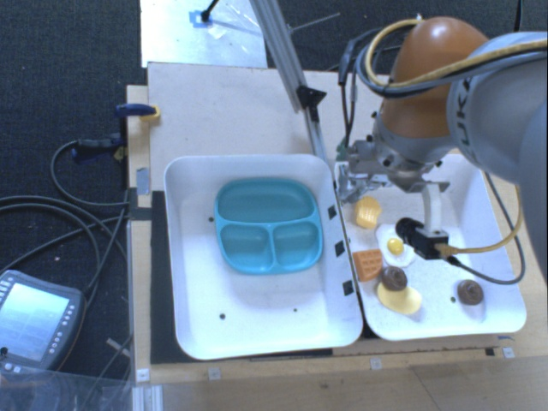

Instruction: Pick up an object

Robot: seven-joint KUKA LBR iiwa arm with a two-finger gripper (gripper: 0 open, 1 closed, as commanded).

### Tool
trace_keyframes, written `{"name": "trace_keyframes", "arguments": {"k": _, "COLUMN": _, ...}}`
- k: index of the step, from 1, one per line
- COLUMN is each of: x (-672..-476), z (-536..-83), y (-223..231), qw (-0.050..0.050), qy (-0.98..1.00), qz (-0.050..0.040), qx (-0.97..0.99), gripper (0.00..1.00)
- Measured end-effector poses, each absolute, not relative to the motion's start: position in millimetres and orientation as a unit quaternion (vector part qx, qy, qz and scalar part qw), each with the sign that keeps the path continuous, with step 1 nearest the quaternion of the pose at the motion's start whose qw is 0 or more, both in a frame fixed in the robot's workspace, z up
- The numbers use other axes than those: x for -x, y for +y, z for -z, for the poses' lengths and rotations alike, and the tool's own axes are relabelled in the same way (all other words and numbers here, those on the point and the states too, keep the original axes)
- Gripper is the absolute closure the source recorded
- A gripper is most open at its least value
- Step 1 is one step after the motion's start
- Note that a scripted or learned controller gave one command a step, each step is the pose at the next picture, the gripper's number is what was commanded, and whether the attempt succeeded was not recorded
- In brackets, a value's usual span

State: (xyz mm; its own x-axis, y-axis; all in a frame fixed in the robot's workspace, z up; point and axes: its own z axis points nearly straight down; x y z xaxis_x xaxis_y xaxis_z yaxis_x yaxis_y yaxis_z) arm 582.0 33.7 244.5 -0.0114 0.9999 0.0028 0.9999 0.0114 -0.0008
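Hovering over the glossy right bin (492,221), the metal fingers (345,183), grip unreadable, near a rounded yellow piece (368,212).

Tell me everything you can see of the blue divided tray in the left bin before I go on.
The blue tray is a light-blue, plastic-looking plate with rounded corners and a raised rim. It has three compartments: one wide one along the far side and two smaller ones along the near side. All three look bare. It lies flat on the floor of the left bin, a little toward the far right of the bin and turned slightly. Nothing touches it; the gripper is over the right bin.
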Motion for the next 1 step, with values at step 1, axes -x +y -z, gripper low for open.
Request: {"name": "trace_keyframes", "arguments": {"k": 1, "x": -572.7, "z": -237.7, "y": 96.7, "qw": 0.001, "qy": -0.711, "qz": 0.001, "qx": 0.703, "gripper": 1.0}}
